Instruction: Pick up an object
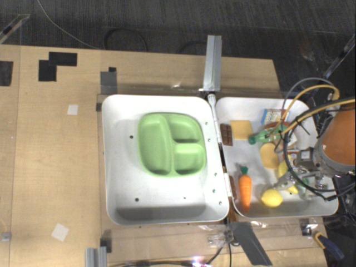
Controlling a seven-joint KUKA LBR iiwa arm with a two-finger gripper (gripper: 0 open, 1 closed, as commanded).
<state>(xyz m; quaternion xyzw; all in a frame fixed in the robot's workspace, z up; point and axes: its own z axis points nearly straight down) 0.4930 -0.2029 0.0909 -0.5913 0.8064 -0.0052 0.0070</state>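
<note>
You're looking at wooden counter [50, 166] carrying two white bins. Left bin [119, 204] holding green divided tray [171, 143], bare floor ringing it. Right bin [245, 109] crowding: carrot [245, 187], lemon [271, 198], tan block [241, 129], printed box [273, 116], lettering too small for reading. Arm [338, 143] leaning in from right edge, cables looping over bin's right side. Pincer [293, 174] hanging near lemon; opening you cannot tell.

A pale wooden bench [50, 166] bearing black patches [55, 64] and small white squares [73, 109] stood on a dark grey carpeted floor [139, 10], across which a thin pale cable [61, 24] trailed.
</note>
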